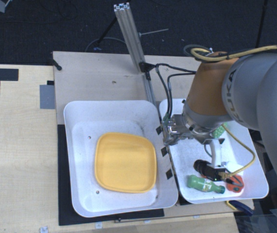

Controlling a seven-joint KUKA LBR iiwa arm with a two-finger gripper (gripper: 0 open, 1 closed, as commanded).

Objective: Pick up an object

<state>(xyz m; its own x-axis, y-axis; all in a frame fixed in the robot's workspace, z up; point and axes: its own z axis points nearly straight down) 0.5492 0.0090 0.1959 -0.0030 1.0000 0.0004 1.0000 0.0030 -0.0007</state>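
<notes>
Arm from right, wrist downward

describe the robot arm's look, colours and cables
A thick, rounded grey arm with a wide orange band above the silvery metal wrist. Dark lettering runs along the grey shell beside the band. A yellow cable arcs over its top, and thin black cables lead to the wrist.

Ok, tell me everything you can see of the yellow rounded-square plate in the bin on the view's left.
The yellow rounded-square plate looks like smooth plastic, with a raised rim and a plain centre. It lies flat on the floor of the shallow white bin, toward the near end, close to the wall on the view's right. Nothing lies on it.
</notes>
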